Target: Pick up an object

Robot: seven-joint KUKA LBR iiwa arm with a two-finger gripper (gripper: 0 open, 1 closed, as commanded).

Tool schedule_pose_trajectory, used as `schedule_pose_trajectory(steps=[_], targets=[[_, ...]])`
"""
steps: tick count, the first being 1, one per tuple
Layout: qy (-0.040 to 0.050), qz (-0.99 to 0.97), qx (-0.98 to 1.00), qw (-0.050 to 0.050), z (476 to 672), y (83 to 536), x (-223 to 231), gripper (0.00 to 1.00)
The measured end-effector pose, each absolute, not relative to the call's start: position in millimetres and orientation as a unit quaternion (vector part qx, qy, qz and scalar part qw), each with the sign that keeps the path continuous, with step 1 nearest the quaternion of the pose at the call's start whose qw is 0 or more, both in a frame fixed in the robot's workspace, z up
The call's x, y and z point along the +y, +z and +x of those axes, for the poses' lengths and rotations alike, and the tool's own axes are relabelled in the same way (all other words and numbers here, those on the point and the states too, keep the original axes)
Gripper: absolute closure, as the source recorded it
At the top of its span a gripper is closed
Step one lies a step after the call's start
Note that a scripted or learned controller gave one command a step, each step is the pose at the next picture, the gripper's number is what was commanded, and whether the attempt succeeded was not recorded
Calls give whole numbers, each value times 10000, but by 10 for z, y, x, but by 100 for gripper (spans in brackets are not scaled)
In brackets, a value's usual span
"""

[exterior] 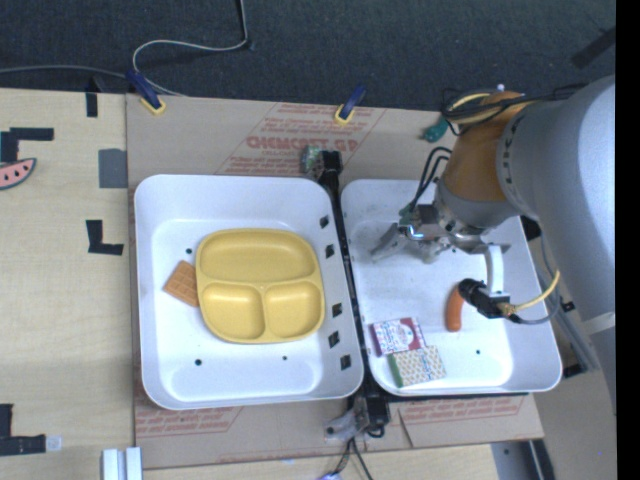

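My gripper (400, 236) hangs over the upper left part of the right bin (520, 368), close to the wall it shares with the left bin (160, 368). Its fingers (385, 245) are spread open and slant toward the bin's floor, with nothing between them. My arm (560, 168) comes in from the right, and the orange band (478, 163) sits just above the wrist.

In the right bin an orange carrot (455, 311) lies near the middle, upright in the view, just left of a black fitting on my wrist cable. Below it, toward the front left corner, a red and white packet (397, 336) lies flat, and a green packet (418, 366) lies touching its lower edge. All three are apart from my gripper.

In the left bin a yellow tray (262, 283) with three compartments lies in the middle. A tan cracker (181, 284) pokes out from beside its left edge, partly tucked under it.

Both bins rest on a cardboard sheet (200, 133) on the desk (60, 298), with two yellow and blue clips (350, 106) at the sheet's far edge.
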State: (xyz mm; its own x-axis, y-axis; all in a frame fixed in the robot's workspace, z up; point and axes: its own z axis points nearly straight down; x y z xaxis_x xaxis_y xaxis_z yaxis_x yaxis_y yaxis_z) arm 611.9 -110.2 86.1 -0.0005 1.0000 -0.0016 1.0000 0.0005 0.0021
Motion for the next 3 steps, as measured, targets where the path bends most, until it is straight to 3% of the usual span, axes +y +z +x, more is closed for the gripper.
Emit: schedule_pose_trajectory(steps=[1, 2, 3], targets=[[6, 7062, 7080, 18, 6692, 856, -1288, 0], [1, 7066, 7077, 5, 6686, 850, -968, 0], [-3, 7074, 7068, 13, 5788, 863, -1331, 0]])
